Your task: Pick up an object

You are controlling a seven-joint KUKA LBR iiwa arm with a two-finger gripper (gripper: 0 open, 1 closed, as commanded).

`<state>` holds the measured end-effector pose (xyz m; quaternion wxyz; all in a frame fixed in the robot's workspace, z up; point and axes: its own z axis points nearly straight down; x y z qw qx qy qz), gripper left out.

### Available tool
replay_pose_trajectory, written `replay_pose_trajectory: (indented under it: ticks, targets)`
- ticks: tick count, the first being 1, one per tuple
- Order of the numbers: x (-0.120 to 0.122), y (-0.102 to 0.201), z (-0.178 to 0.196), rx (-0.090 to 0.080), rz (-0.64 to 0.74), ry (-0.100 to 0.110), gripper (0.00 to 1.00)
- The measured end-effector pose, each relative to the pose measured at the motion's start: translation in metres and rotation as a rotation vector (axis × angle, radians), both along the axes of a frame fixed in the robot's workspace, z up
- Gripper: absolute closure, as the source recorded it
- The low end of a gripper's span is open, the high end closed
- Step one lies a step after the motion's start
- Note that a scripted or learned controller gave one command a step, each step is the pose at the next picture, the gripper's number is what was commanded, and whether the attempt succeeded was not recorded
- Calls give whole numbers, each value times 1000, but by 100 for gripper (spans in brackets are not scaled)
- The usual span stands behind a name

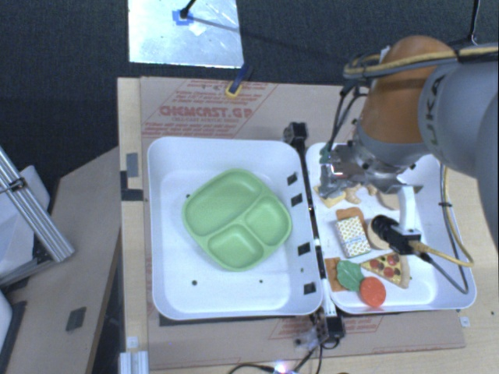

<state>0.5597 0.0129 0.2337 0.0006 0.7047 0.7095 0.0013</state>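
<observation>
My gripper [334,176] hangs low over the far left part of the right bin [448,287], just above a small yellowish piece [334,200]. Toy foods lie in this bin: a patterned cracker box [352,236], a pizza slice [387,269], a red tomato [373,292], a green leaf [349,273] and a tan curved piece [385,201]. The wrist and arm hide the bin's far end.
The left bin [168,209] holds a green divided plate [236,219]. A black-clipped divider [308,209] runs between the two bins. A shiny metal sheet [185,22] lies beyond the bench, and an aluminium frame [31,216] stands at the left.
</observation>
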Motion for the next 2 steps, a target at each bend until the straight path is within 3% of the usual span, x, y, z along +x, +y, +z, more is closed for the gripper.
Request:
replay_pose_trajectory:
  ticks: [1, 2]
  targets:
    - [2, -13, -18, -2, -7, 3, 100]
    - [-5, -5, 1, 0, -2, 0, 100]
